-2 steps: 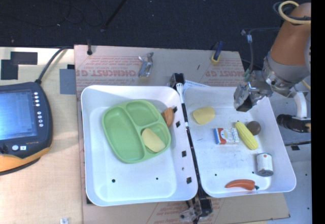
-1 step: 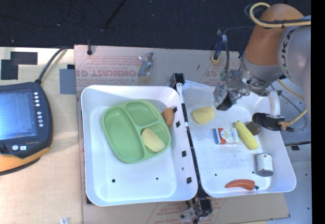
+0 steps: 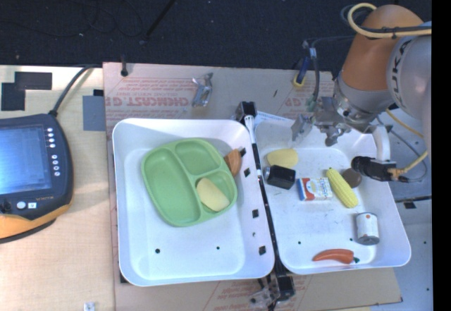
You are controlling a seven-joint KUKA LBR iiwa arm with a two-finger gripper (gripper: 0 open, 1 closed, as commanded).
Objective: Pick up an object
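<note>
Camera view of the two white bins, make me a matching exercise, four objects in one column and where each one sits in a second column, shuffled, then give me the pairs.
Objects:
1. green three-compartment plastic tray
2. red toy chili pepper
3. yellow toy corn cob
4. small silver tin can

Places:
A. right bin, near its front edge
B. left bin
C. right bin, right of the small red-and-white carton
D. right bin, near its right edge, above the pepper

Pairs: 1-B, 2-A, 3-C, 4-D

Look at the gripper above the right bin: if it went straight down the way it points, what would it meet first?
Probably bare bin floor: the gripper hangs over the right bin's back edge, with the yellow lemon-like piece nearest. Depth is unclear.
</note>
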